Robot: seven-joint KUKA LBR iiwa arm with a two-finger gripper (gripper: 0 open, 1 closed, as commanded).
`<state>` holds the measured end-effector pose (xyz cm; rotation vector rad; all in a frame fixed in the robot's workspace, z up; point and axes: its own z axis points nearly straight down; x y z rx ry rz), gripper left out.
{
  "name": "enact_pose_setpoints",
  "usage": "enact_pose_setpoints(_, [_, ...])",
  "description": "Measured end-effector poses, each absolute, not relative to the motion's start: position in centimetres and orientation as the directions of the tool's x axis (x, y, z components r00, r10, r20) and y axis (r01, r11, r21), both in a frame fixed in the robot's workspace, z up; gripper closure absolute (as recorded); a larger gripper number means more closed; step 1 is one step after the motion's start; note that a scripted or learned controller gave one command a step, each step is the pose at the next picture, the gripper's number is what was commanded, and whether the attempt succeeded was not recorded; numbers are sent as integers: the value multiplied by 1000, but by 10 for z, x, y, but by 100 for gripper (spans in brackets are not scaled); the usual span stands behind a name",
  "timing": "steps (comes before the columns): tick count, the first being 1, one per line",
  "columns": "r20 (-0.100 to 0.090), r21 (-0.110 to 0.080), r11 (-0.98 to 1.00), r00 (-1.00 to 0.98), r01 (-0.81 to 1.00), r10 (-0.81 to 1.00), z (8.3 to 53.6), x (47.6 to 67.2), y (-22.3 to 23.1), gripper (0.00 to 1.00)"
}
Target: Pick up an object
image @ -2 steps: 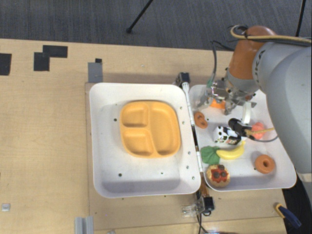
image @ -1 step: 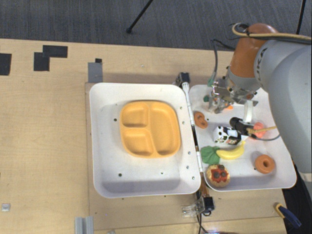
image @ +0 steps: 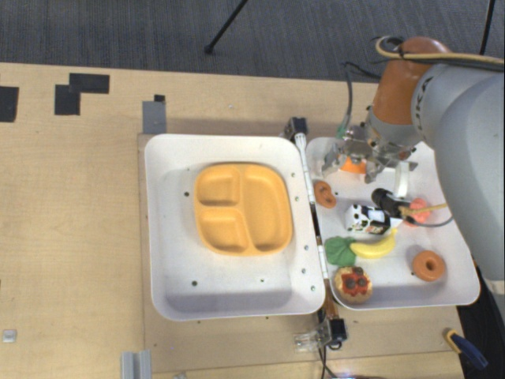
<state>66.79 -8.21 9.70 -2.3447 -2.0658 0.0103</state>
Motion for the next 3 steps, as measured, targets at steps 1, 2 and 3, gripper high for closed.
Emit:
enact_pose_setpoints(1, [5, -12, 62, -62, 998, 998, 87, 668, -93, 0])
enact_pose_setpoints(2, [5, -10, -11, 11, 1000, 1000, 86, 668, -92, 0])
enact_pose_setpoints(3, [10, -27, -8, 8, 1000, 1000, 96, 666, -91, 100])
